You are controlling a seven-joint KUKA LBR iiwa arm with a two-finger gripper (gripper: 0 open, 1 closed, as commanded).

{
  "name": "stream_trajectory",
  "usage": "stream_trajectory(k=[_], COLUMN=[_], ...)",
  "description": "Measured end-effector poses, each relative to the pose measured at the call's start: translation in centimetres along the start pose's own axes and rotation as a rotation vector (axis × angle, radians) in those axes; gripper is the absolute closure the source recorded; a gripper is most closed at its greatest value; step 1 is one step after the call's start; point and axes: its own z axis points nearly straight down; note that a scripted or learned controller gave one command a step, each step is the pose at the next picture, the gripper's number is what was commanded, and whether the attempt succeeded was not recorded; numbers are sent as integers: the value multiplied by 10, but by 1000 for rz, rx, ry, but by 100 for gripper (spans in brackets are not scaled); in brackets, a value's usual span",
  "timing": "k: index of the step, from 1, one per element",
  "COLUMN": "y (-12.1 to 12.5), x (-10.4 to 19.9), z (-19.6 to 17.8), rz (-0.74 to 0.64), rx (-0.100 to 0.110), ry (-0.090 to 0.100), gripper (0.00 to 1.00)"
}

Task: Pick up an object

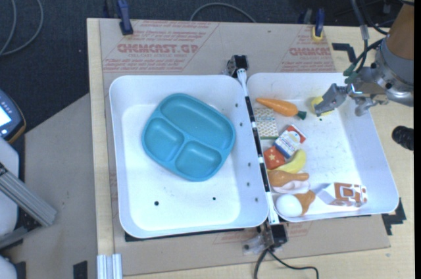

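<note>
- Camera view, progress: the pick does not look done. Every toy I can see lies on the floor of the right bin (368, 139), and I see none lifted clear of it. Judging from this, choosing a target, closing on it and raising it are all left.
- Camera view, the gripper (332, 100): it hangs over the far right part of the right bin, near that bin's far edge, on the grey arm (395, 67) that reaches in from the right. One dark finger points left toward a small yellow object (317, 102) that lies just beside it. I cannot tell how far the jaws are parted, nor whether the tip touches that yellow piece or only stands over it.
- Camera view, the candidates: a toy carrot (277, 106) lies near the far left corner of the right bin, close to the yellow piece. Along the bin's left wall, going toward the near edge, sit a red and white carton (288, 141), a toy banana (296, 162), an orange drumstick-like toy (289, 177) and a white egg (288, 205). A flat printed wrapper (345, 193) lies near the near right corner.
- Camera view, the other side: the left bin (128, 199) carries 1 blue divided plate (189, 135) with 3 compartments, near its middle, well apart from the gripper.
</note>
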Motion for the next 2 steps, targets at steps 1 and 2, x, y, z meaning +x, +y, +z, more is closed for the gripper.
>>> stream_trajectory(k=[1, 2], y=[63, 105], x=[-7, 14], z=[157, 186], rz=[-2, -4], rx=[12, 1], ry=[2, -6], gripper=[0, 0])
